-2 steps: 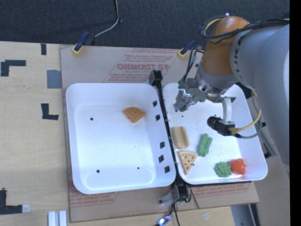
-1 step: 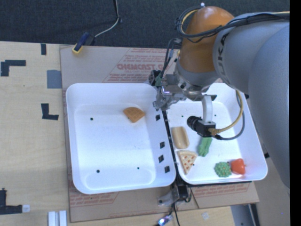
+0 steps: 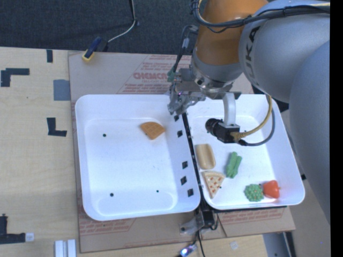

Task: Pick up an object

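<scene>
Counter (image 3: 32, 159) carries two white bins. Pincer (image 3: 179, 107) hovers over divider at upper edge; finger state cannot be told. Nearest target, waffle piece (image 3: 153, 129), lies in left bin (image 3: 96, 197), just beside pincer. Step judged: approach. Next: shift left, descend, grip.

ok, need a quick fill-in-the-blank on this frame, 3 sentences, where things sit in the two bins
The orange waffle piece lies alone in the ____ bin.
The pizza slice lies in the right bin, just below the ____.
Beside the broccoli sits a red ____.

Missing words: left; bread roll; tomato
</scene>
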